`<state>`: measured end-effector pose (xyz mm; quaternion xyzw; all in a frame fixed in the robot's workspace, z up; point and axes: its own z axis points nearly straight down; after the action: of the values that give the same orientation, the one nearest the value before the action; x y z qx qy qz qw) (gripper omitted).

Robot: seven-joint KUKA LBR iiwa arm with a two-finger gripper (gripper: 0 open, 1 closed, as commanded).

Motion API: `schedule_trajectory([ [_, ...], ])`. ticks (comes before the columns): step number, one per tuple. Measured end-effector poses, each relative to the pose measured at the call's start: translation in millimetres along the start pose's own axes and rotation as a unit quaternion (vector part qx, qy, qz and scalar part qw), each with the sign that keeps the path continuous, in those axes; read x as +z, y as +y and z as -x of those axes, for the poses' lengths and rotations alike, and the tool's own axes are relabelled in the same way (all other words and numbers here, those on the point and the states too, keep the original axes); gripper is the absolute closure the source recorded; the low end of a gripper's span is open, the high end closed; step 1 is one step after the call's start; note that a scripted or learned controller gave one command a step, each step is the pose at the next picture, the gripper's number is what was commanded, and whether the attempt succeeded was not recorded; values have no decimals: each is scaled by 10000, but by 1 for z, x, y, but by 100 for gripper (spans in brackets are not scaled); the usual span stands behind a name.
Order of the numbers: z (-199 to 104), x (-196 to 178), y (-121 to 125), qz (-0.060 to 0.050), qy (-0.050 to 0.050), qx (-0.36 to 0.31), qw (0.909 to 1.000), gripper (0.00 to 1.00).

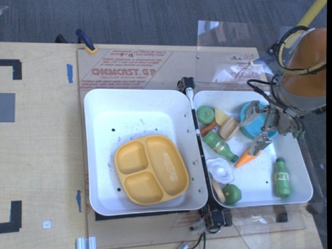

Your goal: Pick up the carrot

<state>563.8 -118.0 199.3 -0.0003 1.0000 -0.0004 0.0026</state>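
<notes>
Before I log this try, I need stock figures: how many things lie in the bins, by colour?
Green: 4, a bottle, a second bottle, a round fruit and another.
Orange: 1, the carrot.
Yellow: 1, the divided tray.
Blue: 1, a dish.
White: 1, an egg piece.
Tan: 2 pieces.
Total: 10.

the light is even and fairly bright, coming from overhead, with no hard shadows. the two white bins (98, 139) are the brightest parts and look slightly washed out on their rims, with soft grey shading along the inner walls. a clear plastic sheet (228, 69) at the far right gives a pale glare. the picture is a little soft and grainy, and the arm (303, 61) at the right edge looks blurred.
</notes>
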Motion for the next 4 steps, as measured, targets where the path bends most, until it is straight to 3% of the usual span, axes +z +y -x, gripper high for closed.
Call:
schedule_trajectory([
  [1, -4, 101, 12, -8, -45, -120, 9999, 0],
  [2, -31, 109, -22, -10, -55, -2789, 9603, 0],
  [3, -26, 96, -19, -19, -125, -2794, 9601, 100],
  [4, -13, 61, -25, 2, -15, -2655, 9641, 100],
])
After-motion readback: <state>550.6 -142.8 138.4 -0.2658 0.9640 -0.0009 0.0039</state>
